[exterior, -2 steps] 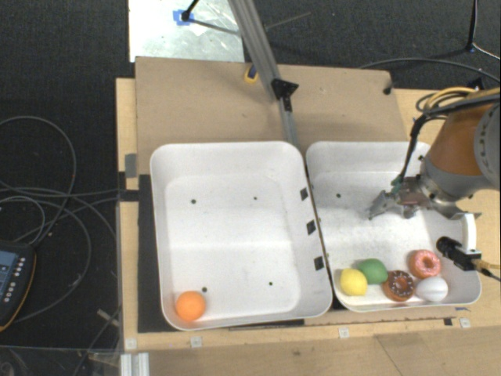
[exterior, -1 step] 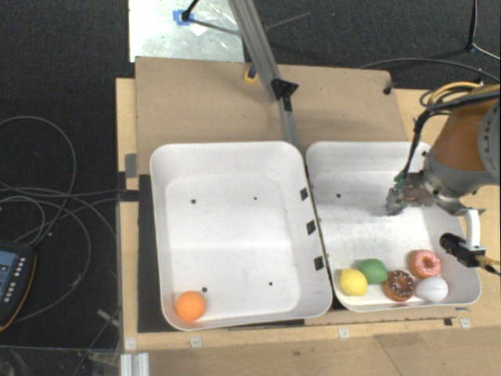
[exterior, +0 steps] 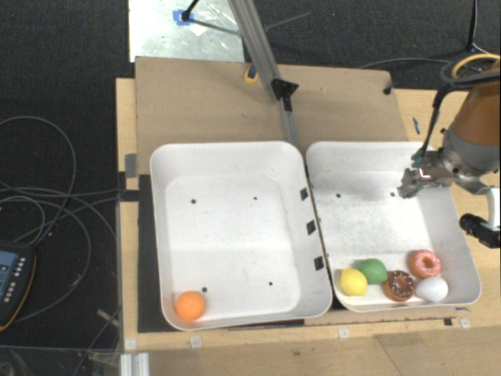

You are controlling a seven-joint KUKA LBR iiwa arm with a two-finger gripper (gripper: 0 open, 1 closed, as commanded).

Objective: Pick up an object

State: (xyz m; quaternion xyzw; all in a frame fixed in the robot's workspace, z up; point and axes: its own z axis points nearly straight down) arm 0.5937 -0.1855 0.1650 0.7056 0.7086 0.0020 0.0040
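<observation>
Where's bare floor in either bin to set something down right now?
Left bin: bare floor all around the orange ball in its near-left corner. Right bin: free through the middle, between the gripper and the near wall. Crowded there: lemon, green piece, two donuts, white ball.

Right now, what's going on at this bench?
The grey arm's gripper hangs over the upper part of the right white bin, apart from every object. Along that bin's near edge lie a yellow lemon-shaped toy, a green rounded toy, a chocolate-brown doughnut, a pink doughnut and a white ball. An orange ball sits in the left white bin.
</observation>
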